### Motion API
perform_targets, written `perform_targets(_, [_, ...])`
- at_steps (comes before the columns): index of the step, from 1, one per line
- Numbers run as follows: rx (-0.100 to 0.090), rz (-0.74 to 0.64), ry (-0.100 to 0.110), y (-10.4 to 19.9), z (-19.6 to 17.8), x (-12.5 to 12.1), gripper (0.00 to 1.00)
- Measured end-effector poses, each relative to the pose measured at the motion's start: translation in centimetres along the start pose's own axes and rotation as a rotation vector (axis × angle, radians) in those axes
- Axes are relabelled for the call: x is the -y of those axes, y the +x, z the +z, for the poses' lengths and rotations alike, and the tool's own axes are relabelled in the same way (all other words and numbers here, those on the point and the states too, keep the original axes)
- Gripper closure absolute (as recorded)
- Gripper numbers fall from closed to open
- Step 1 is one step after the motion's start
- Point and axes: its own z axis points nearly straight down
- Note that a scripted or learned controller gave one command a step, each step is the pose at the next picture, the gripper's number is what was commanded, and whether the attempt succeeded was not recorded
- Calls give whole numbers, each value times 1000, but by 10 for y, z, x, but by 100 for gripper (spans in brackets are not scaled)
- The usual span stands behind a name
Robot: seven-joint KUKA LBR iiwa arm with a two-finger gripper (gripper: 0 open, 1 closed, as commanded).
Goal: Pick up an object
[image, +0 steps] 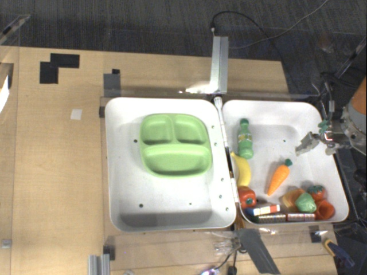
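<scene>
The right bin (269, 119) holds the toy food. A green bottle (245, 139) lies by its left wall, with a yellow banana (243, 169) just below it. An orange carrot (278, 178) lies near the bin's middle. A red tomato (247, 197), a green pepper (305, 202) and other small pieces crowd the bin's front edge. My gripper (314, 141) hangs at the bin's right side, up and to the right of the carrot, and I see nothing in it.
A green divided plate (175, 144) lies in the left bin (123, 199). A metal post (220, 65) rises behind the wall between the two bins. Cables run along the bench's far right.
</scene>
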Motion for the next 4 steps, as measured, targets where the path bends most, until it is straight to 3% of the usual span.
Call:
perform_targets(1, [0,-19,0,10,54,16,0])
perform_targets(2, [4,-139,-10,55,100,29,0])
perform_targets(3, [3,-141,-17,57,88,26,100])
perform_targets(4, [0,-151,-3,114,-22,-21,100])
